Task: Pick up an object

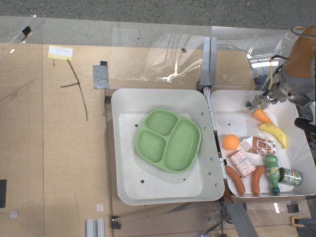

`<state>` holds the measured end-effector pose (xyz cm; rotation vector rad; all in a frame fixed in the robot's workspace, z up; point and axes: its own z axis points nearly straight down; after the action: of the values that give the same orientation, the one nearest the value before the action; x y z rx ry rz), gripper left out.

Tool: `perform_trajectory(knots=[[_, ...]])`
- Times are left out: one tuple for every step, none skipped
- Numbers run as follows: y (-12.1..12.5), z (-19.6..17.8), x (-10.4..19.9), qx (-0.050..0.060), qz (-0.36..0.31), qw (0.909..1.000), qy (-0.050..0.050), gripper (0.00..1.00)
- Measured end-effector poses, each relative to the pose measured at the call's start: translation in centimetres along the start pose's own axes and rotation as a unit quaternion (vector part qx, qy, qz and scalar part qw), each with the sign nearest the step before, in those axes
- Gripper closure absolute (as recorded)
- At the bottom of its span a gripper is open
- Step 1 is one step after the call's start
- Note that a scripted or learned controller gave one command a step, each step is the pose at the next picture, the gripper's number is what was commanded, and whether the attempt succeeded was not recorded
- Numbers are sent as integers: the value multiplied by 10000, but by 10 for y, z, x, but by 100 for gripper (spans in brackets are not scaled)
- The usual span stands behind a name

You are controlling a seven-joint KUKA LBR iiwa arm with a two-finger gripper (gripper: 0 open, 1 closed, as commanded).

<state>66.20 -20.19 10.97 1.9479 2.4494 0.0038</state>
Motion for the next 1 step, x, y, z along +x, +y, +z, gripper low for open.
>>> perform_trajectory(knots=[[-11,-100,34,-4,-63,10000,13,100]])
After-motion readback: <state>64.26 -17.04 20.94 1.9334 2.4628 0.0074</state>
